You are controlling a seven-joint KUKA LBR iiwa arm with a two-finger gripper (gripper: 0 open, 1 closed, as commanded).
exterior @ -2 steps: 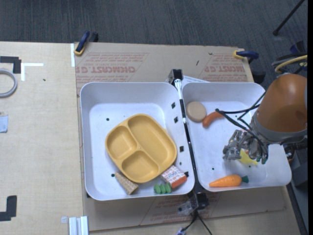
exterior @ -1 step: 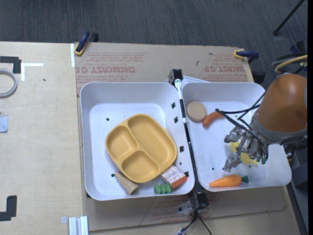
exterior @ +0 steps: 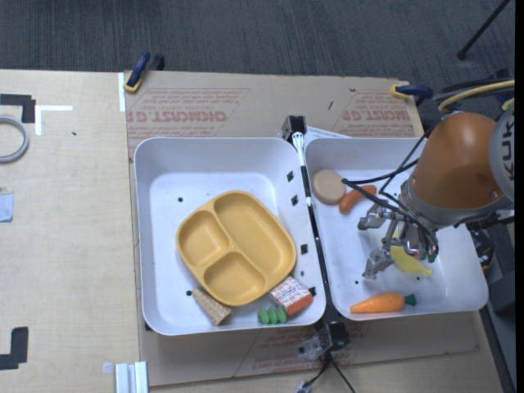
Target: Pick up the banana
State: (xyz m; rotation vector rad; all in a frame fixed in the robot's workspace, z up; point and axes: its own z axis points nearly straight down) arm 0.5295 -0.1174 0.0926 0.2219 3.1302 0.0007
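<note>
I have the claw (exterior: 399, 248) down inside the right bin (exterior: 344, 244), and the banana (exterior: 410, 262) sits right at it, just under and slightly to the right of the metal fingertips, toward the bin's near right part. The claw seems to be touching the fruit, but whether its fingers are spread or closed around it I cannot tell (the wrist and cabling crowd that spot from my viewpoint).

What I see of the banana is a short yellow piece with its long axis running from upper left to lower right across the view, the lower right end tapering toward the bin's near wall. Its upper left end is hidden beneath the claw. The colour is a bright, plain yellow, and finer detail is too small for me to make out.

Just below it lies a carrot (exterior: 379, 303) with a green top, lengthwise along the near wall, close to the banana but apart from it. Farther up the same bin rest a tan round piece (exterior: 327, 186) and a small orange piece (exterior: 355, 198) beside it. The left bin (exterior: 164, 219) holds a yellow divided plate (exterior: 236, 247).
</note>
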